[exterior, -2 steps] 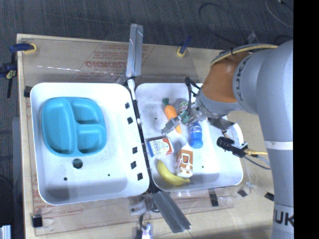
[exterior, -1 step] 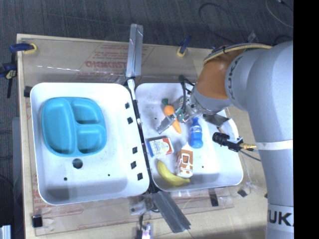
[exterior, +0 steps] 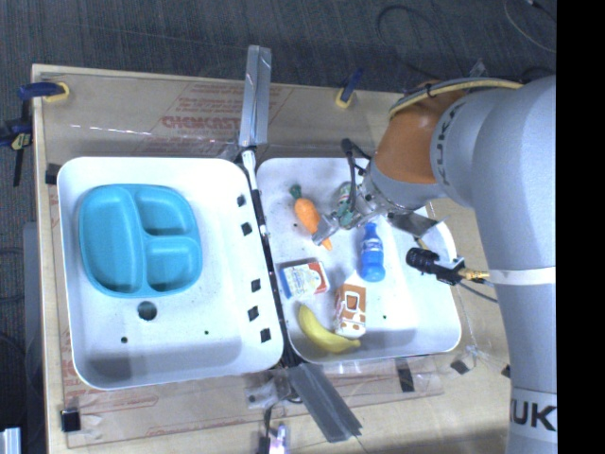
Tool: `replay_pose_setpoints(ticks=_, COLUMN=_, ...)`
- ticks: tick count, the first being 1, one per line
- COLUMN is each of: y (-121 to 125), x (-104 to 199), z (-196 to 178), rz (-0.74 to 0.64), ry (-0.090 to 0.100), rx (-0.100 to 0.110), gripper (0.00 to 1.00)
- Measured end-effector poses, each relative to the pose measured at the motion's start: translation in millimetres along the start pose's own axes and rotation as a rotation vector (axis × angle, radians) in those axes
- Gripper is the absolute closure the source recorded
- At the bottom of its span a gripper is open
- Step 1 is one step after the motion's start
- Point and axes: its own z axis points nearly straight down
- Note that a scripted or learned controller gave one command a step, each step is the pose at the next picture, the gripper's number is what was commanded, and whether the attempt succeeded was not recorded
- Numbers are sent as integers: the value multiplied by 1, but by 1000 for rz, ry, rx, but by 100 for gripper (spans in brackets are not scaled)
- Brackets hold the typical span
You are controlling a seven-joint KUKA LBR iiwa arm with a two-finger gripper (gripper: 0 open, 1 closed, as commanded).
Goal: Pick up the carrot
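- Two white bins share the bench; the carrot (exterior: 305, 215) lies in the right bin (exterior: 435, 334), near that bin's far left corner, leafy end pointing away from the camera.
- Just right of the carrot hangs the gripper (exterior: 337, 218), low over the bin floor; whether its fingers are spread or closed I cannot tell, and nothing is visibly held.
- Right of the carrot, past the gripper, stands a blue bottle (exterior: 371, 253); nearer the camera lie a small carton (exterior: 304, 278), a juice box (exterior: 351, 310) and a banana (exterior: 324, 333).
- To grasp well, I judge the gripper should shift left over the carrot's thick middle, straddle it across its width, and descend clear of the bin wall.
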Motion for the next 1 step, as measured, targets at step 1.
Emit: replay_pose_setpoints(ticks=1, y=30, x=93, z=-113, rz=-79, ry=1, rx=1, gripper=100)
